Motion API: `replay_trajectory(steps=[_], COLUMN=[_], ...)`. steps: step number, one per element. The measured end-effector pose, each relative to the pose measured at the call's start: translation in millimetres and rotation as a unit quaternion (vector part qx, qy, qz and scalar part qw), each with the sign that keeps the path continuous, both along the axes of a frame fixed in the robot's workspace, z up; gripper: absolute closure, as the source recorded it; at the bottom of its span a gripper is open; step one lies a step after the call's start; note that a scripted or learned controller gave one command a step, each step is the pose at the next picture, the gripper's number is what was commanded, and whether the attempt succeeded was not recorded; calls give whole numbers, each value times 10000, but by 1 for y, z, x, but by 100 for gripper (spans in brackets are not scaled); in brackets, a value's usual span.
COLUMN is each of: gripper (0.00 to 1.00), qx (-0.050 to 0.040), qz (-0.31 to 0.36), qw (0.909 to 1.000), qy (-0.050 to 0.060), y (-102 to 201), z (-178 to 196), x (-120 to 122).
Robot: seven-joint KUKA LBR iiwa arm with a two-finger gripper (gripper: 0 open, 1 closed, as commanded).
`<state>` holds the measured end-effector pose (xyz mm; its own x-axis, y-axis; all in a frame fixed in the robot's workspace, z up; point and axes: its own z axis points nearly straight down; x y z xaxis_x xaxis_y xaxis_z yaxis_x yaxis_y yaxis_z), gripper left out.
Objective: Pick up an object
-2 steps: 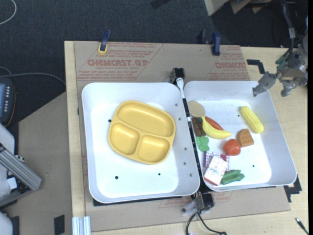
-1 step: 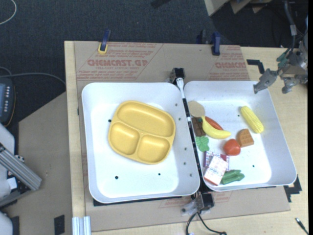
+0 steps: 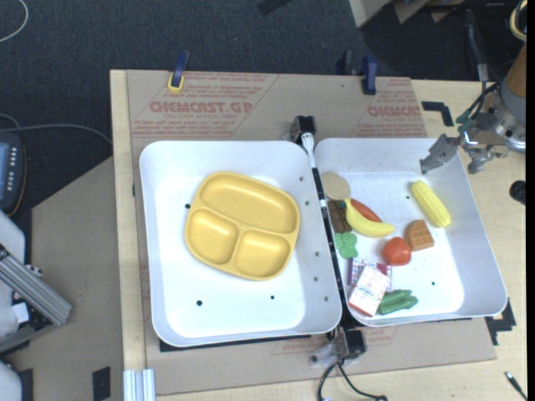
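The gripper (image 3: 456, 152) hangs at the right bin's (image 3: 481, 286) two o'clock corner, fingers spread, gripping nothing. At its seven o'clock lies the corn cob (image 3: 430, 204), close but apart. Farther toward eight o'clock sit a tomato (image 3: 398, 251) and banana (image 3: 368, 221).

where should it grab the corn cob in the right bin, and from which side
Probably across the middle of the corn cob, coming straight down from above. It lies flat, long and narrow, slanted, so the fingers should close across its short width. White floor shows all round it, and the end effector is nearby.
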<state>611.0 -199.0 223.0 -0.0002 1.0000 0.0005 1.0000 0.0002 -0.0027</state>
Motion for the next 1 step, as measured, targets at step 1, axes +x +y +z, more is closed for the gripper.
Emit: replay_trajectory(steps=[1], gripper=[0], qx=[6], qz=[-1], qw=[10000], qy=[10], y=[4], z=[-45], x=[-6])
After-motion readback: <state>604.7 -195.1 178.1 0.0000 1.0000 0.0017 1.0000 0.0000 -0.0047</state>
